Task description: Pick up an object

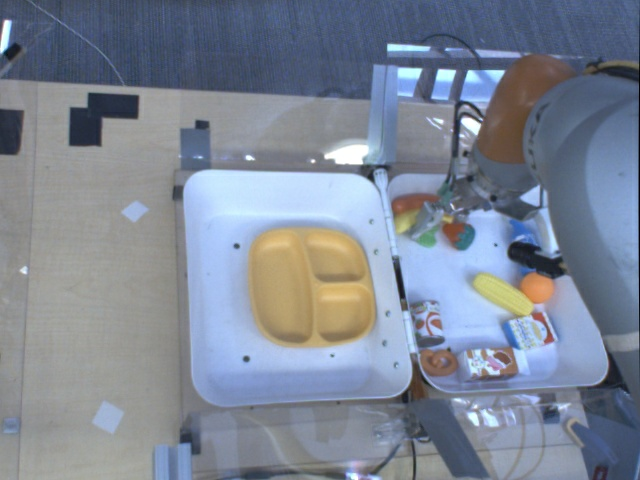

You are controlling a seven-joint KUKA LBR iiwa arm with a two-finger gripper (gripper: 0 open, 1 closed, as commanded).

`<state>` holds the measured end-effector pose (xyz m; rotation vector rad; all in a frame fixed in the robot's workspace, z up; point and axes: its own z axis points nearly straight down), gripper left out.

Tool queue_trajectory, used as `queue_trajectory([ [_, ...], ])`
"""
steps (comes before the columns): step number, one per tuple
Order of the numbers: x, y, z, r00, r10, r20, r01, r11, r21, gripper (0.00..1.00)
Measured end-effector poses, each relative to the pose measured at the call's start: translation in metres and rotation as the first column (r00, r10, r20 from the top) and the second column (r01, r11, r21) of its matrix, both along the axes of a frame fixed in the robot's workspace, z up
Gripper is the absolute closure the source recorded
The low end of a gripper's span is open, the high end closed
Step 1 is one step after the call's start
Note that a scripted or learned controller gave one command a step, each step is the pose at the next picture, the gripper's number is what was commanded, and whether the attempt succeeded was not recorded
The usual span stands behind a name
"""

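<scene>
Nearest, along the front wall of the right-hand shallow white bin (580, 373), small printed cartons (488, 364) and a yellow plastic corn cob (502, 294) lie loose, likely spare candidates for picking. The left white bin (210, 268) on the table holds a yellow sectioned plastic tray (310, 286). Farther back, the gripper (448, 206) sits low over a far-corner cluster of red, green and yellow toy food (432, 220), presumably its target; whether it is parted or closed I cannot tell.

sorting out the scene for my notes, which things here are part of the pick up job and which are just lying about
Part of the job:
claw
toy food pile under the claw
corn cob
orange ball
small cartons
right bin

Just lying about:
yellow divided plate
left bin
black tape marks
</scene>
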<state>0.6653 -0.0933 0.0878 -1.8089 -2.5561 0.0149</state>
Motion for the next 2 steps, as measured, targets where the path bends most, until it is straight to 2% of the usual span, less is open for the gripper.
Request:
queue_trajectory([
  [1,0.002,-0.001,0.012,1.000,0.009,0.008,-0.009,1.000,-0.006,1.00],
  [2,0.006,0.031,0.102,0.956,-0.294,0.025,0.294,0.956,0.005,1.00],
])
